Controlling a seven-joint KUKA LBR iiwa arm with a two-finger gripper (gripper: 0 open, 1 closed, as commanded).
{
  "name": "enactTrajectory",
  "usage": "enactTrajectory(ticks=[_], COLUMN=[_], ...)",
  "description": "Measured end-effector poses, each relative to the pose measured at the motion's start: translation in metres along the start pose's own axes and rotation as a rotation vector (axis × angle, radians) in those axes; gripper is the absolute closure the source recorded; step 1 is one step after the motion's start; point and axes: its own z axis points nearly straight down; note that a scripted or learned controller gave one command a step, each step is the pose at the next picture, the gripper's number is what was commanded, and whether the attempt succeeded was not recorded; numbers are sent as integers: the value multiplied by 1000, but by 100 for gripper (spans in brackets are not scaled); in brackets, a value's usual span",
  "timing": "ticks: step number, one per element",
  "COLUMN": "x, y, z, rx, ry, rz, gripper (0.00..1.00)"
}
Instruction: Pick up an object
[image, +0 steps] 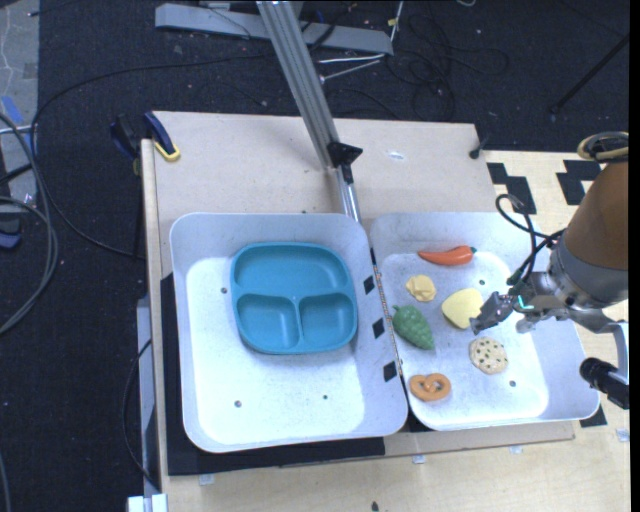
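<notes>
The right bin (560, 400) holds several toy foods: an orange-red pepper (446, 256), a small yellow piece (421, 289), a yellow wedge (461, 307), a green leafy piece (412, 327), a chocolate-chip cookie (488, 355) and a pretzel (430, 386). My gripper (489, 313) hangs low over the right bin, just right of the yellow wedge and above the cookie. Its dark tips sit close to the wedge's right edge. Nothing shows between them.
The left bin (200, 400) bears a blue three-compartment tray (294, 298). A grey metal pole (310, 90) slants down from the top to the gap between the bins. My arm (600, 240) reaches in over the right bin's right side.
</notes>
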Motion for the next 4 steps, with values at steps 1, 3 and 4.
enactTrajectory(ticks=[1, 3, 4], x=[0, -1, -2], y=[0, 11, 13], z=[-1, 102, 88], rx=[-2, -5, -13], ry=[-1, -3, -7], rz=[0, 2, 4], gripper=[0, 0, 100])
